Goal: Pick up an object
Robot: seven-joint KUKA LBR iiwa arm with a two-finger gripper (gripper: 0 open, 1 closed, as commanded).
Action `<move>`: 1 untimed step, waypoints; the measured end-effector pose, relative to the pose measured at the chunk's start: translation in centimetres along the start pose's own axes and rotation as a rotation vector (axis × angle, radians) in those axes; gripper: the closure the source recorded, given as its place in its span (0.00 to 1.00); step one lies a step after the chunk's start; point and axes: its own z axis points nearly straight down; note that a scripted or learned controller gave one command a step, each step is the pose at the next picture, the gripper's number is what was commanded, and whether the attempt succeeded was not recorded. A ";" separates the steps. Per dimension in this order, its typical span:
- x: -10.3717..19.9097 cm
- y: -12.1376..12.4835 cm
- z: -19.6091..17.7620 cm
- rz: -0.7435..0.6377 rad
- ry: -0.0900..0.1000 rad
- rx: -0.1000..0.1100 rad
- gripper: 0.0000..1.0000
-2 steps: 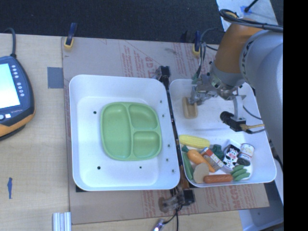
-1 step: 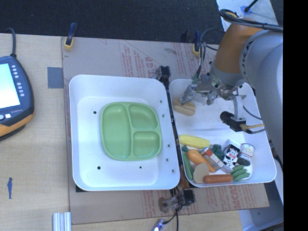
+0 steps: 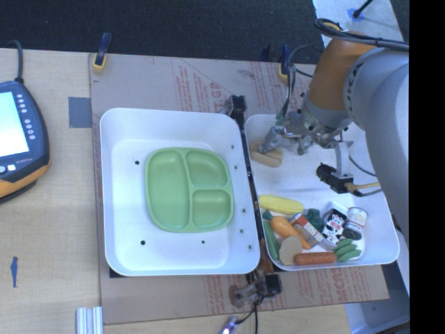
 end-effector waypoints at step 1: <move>-0.1 0.0 0.0 0.002 0.001 0.000 0.00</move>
